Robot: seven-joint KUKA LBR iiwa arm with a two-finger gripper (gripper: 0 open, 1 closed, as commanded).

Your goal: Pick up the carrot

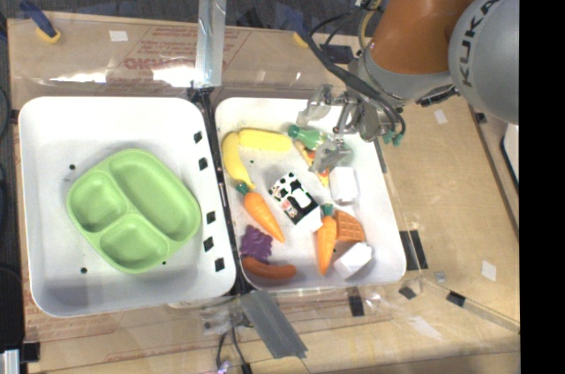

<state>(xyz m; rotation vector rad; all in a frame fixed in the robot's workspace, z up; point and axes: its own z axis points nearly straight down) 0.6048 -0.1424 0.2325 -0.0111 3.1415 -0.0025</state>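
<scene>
Two orange carrots lie in the right bin (382, 187). One carrot (263, 215) is left of centre, slanting below the banana (243, 148). The other carrot (325, 245) points toward the front, beside a waffle piece (350, 226). My gripper (334, 148) hangs over the bin's far right part, above a green-topped orange item (306, 139) and next to a white block (343, 184). It stands well apart from both carrots, with nothing seen held in it.
The right bin also holds a black-and-white block (295, 196), purple grapes (256, 240), a sausage (269, 272) and another white block (355, 260). A green divided plate (132, 209) sits in the left bin (40, 134). The arm's cables (331, 55) hang over the far wall.
</scene>
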